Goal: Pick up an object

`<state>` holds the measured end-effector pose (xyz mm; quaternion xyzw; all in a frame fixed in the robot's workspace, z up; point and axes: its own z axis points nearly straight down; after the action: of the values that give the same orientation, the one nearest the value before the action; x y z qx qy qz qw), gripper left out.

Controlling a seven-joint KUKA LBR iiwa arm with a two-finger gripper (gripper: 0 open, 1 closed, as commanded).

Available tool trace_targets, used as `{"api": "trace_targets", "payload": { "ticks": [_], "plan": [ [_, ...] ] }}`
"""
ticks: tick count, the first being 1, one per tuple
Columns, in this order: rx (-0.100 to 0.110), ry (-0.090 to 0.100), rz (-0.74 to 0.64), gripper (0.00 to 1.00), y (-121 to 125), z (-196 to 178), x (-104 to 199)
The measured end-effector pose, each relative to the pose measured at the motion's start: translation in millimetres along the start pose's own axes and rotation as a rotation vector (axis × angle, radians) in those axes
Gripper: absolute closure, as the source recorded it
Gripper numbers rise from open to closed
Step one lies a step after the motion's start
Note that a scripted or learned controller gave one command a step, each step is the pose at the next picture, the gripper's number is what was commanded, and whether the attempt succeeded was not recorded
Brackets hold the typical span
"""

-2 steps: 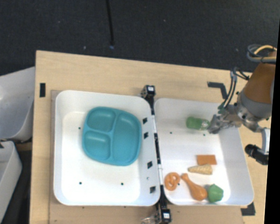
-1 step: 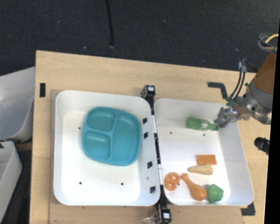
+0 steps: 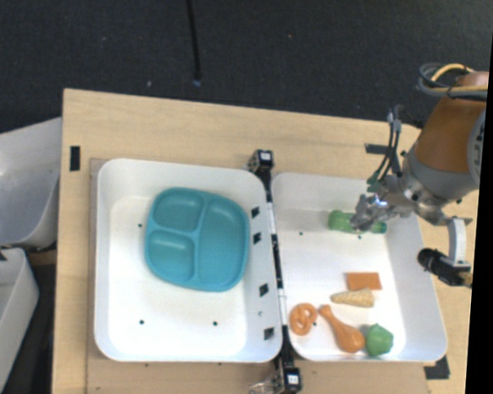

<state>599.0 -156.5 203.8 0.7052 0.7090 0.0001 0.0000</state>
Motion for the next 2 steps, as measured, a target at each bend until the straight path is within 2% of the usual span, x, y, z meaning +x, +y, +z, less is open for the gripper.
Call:
{"api": "trace_targets", "payload": {
  "ticks": [1,2],
  "plan": [
    [0.001,0.0,0.0,1.0,-18.4,-4.6,45.3],
    [0.0,0.003,-0.002,1.0,-29.2,-14.7,107.2]
  ]
}}
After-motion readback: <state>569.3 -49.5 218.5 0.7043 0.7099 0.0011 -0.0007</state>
